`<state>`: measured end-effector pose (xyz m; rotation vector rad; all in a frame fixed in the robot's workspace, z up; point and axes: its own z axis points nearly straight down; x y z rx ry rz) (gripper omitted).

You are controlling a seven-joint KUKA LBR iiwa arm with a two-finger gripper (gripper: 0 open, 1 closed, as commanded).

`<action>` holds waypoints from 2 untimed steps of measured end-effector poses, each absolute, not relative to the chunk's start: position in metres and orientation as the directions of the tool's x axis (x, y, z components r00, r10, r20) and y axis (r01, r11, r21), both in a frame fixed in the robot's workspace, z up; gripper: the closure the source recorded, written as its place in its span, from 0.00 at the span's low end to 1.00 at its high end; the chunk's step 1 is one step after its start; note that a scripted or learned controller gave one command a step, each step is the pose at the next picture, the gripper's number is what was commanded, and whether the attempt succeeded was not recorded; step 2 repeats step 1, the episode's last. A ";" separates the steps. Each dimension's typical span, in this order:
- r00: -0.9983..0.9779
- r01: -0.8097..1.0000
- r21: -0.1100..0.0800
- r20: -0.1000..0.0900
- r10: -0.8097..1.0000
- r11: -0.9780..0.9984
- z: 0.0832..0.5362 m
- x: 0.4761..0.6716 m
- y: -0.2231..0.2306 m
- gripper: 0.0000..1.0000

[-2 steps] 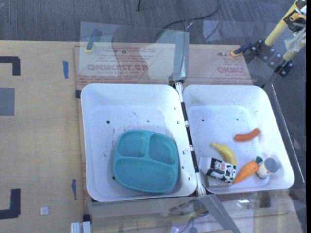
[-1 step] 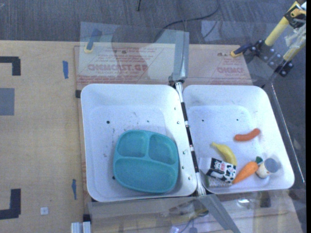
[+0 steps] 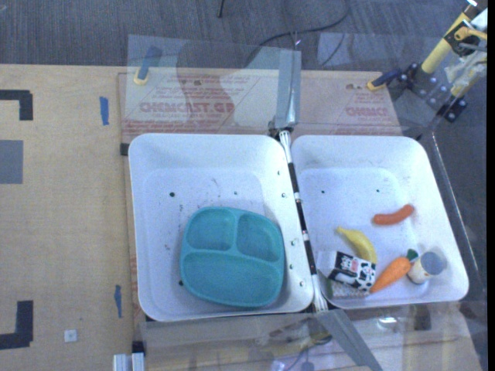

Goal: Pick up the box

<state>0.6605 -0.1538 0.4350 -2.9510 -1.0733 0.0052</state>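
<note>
We see the small box [image 3: 353, 270], black and white with a cow-like pattern, lying in the right bin [image 3: 433, 172] near its front left corner, close to the divider. Just beside it lie a yellow banana [image 3: 358, 243] and an orange carrot [image 3: 393, 273]; an orange sausage [image 3: 394, 216] lies a little farther back, and a small cup [image 3: 426, 265] stands near the carrot. In the left bin [image 3: 155, 168] rests a teal divided plate [image 3: 233, 256]. The state of the gripper we cannot tell.
</note>
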 end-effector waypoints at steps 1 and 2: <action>0.768 0.640 -0.003 -0.002 0.640 -0.768 0.435 0.656 -0.089 1.00; 0.768 0.640 -0.003 -0.002 0.640 -0.768 0.435 0.656 -0.089 1.00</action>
